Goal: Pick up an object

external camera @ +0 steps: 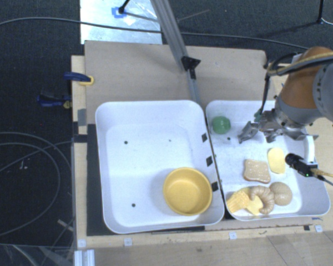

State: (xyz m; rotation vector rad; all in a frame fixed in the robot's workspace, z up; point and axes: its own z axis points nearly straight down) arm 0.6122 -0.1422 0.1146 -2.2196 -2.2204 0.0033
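Gripper [254, 131] hovered over right bin [322, 204], near toast [257, 171]; finger state unreadable. Toast judged light, stiff, flat; best pinched across edges. Ball [221, 124] likely to roll.

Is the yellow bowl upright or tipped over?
Upright. The yellow bowl sits in the left bin with its round rim facing up and its inside showing.

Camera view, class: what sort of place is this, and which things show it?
Probably a robotics lab test bench: a robot arm reaching over two white bins, toy food like a slice of bread, and cables on carpet.
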